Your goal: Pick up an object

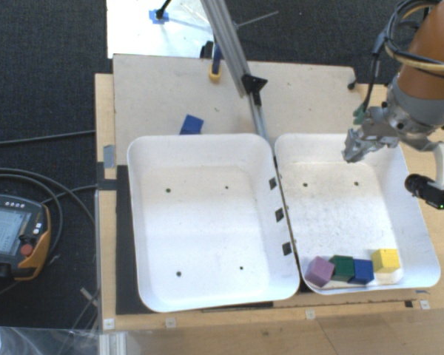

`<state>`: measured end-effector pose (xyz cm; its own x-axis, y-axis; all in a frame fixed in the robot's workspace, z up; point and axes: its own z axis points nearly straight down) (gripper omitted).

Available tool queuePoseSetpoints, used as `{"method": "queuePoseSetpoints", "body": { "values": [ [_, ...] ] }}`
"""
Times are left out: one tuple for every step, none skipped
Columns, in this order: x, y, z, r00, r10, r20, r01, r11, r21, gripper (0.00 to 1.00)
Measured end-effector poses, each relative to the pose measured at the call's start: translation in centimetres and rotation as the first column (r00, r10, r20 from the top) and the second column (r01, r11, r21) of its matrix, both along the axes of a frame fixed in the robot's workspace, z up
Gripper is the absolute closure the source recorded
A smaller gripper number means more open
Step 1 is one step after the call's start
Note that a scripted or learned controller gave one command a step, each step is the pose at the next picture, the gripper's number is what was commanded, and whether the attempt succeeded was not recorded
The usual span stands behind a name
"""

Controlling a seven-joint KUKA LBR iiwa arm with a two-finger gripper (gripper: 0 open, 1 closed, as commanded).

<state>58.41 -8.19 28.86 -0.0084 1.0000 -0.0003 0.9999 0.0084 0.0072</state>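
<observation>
Purple, green, blue, yellow blocks (351, 268) hug the right bin's (399, 198) front rim; gripper (353, 152) near its back rim.

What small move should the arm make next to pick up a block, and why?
Probably carry the hand toward the near edge of the right bin. The hand hangs at the bin's far edge, while the purple, green, blue and yellow blocks are clustered along the near wall.
</observation>
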Motion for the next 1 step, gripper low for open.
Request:
{"method": "queuePoseSetpoints", "body": {
  "values": [
    [-1.91,-0.03,-8.91,1.0,-0.008,-0.014,0.008,1.0,0.001,1.0]
  ]
}}
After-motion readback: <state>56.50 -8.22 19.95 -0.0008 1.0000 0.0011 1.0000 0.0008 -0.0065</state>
